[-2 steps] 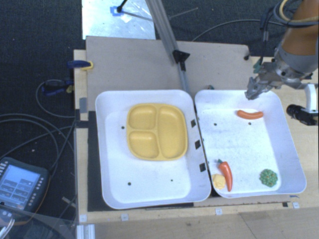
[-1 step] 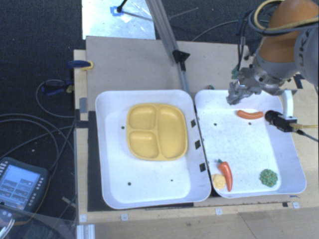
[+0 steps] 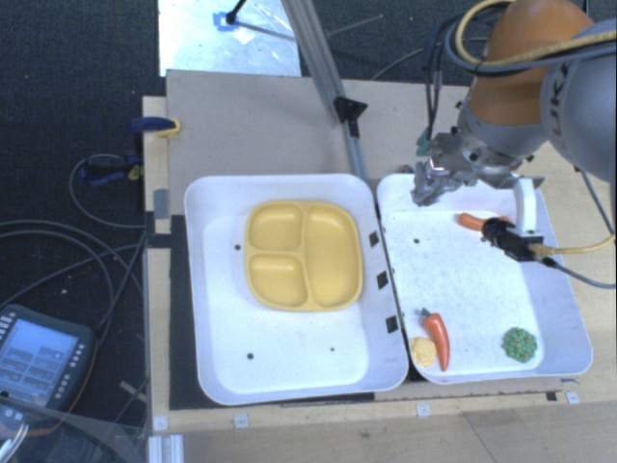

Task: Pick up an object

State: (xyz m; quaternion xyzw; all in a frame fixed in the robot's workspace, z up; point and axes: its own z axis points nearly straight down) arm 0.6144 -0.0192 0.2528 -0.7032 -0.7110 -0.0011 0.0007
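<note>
The right bin holds several small toy foods. An orange carrot-like piece lies near its far edge, partly covered by a black part of the arm. A red pepper and a small yellow piece lie side by side at the near left corner. A green broccoli rests at the near right. My gripper hangs over the bin's far left corner, left of the orange piece and well away from the other foods. I see nothing held in it.
The left bin carries a yellow divided plate. A grey pole slants down to the bench between the bins' far corners. The arm's orange band and cables loom over the right bin's far side.
</note>
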